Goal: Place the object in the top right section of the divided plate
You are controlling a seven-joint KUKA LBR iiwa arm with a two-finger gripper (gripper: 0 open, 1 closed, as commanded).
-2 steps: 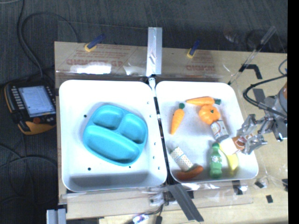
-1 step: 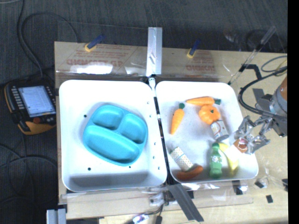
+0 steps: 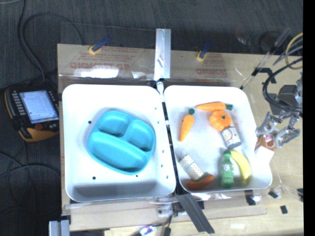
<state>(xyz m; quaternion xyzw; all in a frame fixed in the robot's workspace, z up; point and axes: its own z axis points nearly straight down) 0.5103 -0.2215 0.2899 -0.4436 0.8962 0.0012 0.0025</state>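
Step in hand: we judge the task is at its start; nothing lies in the blue divided plate (image 3: pixel 121 140), and the toys sit in the right bin (image 3: pixel 248 113).
Plate: it rests in the left bin (image 3: pixel 74 132), well left of the right bin, with two small sections at the top and one long section below.
Object: the task names none, so we cannot tell which is meant. Inside the right bin we see two carrots (image 3: pixel 186 125), an orange fruit (image 3: pixel 220 119), a small can (image 3: pixel 231 137), a banana (image 3: pixel 241 164), a green bottle (image 3: pixel 226 168) and a patterned roll (image 3: pixel 191 167).
Tool: the tool (image 3: pixel 279 129) hangs just outside the right bin's right wall, over the desk (image 3: pixel 138 63). We cannot tell its state, nor what the reddish bit beneath it is.
Next move: we judge it must come in over the right bin, choose one toy and descend on it squarely.
Hard to make out: a reddish thing at the right bin's bottom edge, and the arm is cut off at the frame edge.
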